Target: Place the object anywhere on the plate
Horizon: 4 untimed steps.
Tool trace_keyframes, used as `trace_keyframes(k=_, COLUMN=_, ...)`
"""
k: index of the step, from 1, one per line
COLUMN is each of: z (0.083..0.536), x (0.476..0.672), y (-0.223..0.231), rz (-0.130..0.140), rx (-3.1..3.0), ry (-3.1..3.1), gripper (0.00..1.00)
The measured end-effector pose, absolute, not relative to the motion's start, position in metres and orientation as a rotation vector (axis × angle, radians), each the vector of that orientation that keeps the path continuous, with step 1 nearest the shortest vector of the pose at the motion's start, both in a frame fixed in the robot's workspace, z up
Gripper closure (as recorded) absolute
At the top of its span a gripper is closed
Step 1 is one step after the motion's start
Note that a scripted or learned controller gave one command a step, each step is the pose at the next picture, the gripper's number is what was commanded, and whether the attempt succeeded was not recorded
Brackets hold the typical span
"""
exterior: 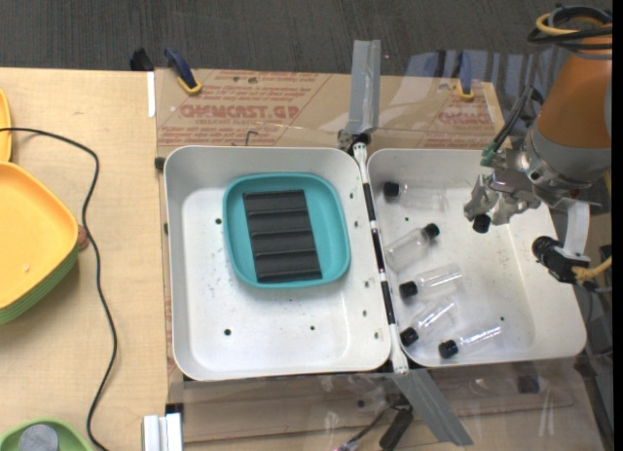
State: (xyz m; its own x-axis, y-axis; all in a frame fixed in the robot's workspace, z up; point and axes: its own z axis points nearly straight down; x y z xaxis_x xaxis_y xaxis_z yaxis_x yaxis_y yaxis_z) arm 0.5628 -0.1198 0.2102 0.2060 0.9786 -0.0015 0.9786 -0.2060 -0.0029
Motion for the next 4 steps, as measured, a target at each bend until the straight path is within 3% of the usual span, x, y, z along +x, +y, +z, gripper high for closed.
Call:
trace_keyframes(k=1, z=0.210, x=0.563, y=-0.120, rz=0.005, rx=-2.439, ry=-1.979, gripper=0.00)
trace_keyframes(k=2, z=0.241, x=0.564, y=-0.175, rz=0.005, rx=-2.506, ry=-1.893, gripper=0.00)
trace_keyframes(k=4, z=0.440, x=0.560, y=-0.213, rz=0.007, rx=-2.691, ry=-1.620, gripper=0.00)
